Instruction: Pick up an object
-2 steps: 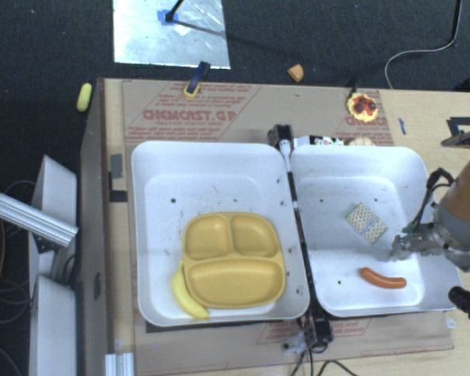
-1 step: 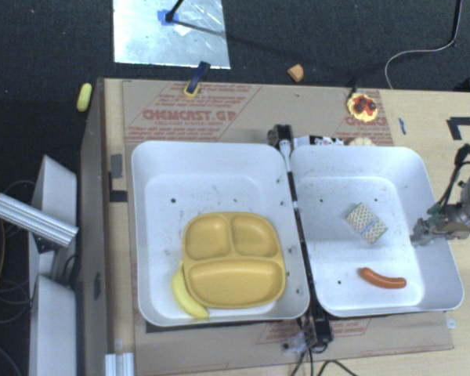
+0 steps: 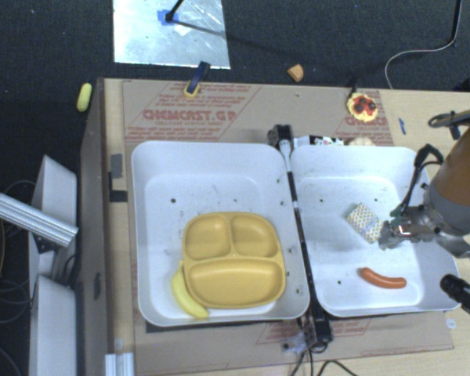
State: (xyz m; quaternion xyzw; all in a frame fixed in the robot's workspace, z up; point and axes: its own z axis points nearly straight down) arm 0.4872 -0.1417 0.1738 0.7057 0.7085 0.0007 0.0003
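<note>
Now | gripper (image 3: 390, 235) just right of patterned packet (image 3: 364, 222) | sausage (image 3: 382, 279) below

Grey arm (image 3: 454, 210), orange band, black cables

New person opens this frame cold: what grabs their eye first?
Likely the yellow divided tray in the left bin, with a banana tucked against its lower left edge. Next, the arm reaching into the right bin, its gripper low beside a small checkered packet, and an orange sausage lying just below them.
</note>
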